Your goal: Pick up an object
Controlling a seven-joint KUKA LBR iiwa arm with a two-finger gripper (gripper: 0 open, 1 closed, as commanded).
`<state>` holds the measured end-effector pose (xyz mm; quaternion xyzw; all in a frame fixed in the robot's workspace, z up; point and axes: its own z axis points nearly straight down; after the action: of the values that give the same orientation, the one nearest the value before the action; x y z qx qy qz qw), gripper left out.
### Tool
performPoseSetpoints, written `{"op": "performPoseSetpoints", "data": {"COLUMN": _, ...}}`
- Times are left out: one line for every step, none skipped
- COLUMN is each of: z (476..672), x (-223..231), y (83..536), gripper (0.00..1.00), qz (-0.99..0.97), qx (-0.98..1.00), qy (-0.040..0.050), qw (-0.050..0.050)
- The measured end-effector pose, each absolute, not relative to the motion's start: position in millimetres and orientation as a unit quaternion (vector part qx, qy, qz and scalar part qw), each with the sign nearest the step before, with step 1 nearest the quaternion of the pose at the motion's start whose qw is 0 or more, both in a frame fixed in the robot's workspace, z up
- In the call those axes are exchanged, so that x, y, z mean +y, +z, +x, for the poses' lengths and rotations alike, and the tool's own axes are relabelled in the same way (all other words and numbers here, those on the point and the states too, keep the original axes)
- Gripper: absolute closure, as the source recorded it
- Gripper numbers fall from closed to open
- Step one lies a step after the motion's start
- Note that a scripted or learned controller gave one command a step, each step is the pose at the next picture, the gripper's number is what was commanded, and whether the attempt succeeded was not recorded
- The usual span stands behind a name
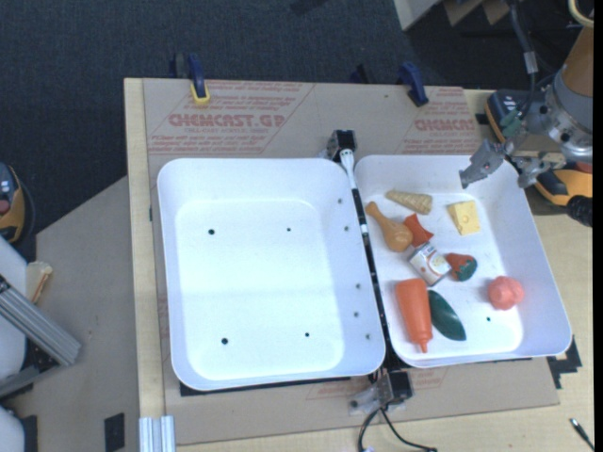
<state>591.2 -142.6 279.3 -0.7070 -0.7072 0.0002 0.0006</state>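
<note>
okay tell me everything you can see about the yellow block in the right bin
The yellow block is a small, roughly square chunk that looks like toy cheese, pale yellow with a few faint holes on its top face, probably plastic. It lies flat on the floor of the right bin, toward the far right part. Nothing touches it: the tan cone lies apart on its left, the tool hangs just beyond it, not holding it.

My wrist is grey metal with an orange band above it. My fingers [482, 165] are grey and slim, a dark cable runs up behind my wrist.
</note>
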Motion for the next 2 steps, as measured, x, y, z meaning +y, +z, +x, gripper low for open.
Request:
{"op": "performPoseSetpoints", "data": {"z": 644.4, "x": -32.3, "y": 178.4, "gripper": 0.00, "qz": -0.703, "qx": -0.711, "qy": 0.0007, "qw": 0.005}}
{"op": "performPoseSetpoints", "data": {"z": 660.4, "x": -90.2, "y": 103.7, "gripper": 0.00, "qz": -0.706, "qx": -0.708, "qy": -0.0061, "qw": -0.008}}
